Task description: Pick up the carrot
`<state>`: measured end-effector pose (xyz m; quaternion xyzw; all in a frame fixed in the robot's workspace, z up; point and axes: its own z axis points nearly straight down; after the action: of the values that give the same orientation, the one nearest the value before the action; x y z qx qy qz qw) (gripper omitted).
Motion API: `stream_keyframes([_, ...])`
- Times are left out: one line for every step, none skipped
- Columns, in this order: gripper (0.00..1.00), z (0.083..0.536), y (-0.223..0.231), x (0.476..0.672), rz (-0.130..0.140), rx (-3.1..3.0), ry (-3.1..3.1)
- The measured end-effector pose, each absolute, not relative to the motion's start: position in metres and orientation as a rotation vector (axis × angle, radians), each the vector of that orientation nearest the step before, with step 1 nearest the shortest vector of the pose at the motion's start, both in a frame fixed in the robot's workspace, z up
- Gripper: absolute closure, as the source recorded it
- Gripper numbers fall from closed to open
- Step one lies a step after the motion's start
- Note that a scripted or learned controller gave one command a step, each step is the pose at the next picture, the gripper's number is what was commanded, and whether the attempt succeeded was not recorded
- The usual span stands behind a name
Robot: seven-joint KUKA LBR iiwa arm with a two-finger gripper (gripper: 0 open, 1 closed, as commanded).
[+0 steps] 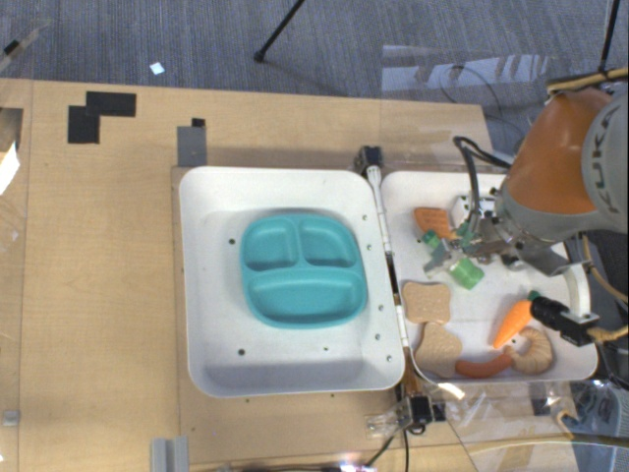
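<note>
The carrot (511,324) is orange with a small green top and lies tilted in the right bin (403,190), near its front right part. Its lower tip rests by a tan ring-shaped pastry (537,353). My gripper (457,245) hangs over the middle of the right bin, up and to the left of the carrot and apart from it. It sits above a green block (468,274) and next to an orange food piece (430,220). The grey arm with its orange band (555,160) comes in from the right.
A teal divided plate (301,268) lies in the left bin (206,293). The right bin also holds a bread slice (427,303), a round cracker (439,345) and a sausage (484,366). A black part (562,324) of the arm sits just right of the carrot.
</note>
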<state>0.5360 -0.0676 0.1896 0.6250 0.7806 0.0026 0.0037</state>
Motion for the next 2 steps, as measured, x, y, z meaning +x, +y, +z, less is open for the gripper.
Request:
stream_keyframes([0.0,0.205,-0.097,0.613,0.006,1.89,2.497])
stream_keyframes([0.0,0.118,-0.158,0.632,0.013,1.725,2.595])
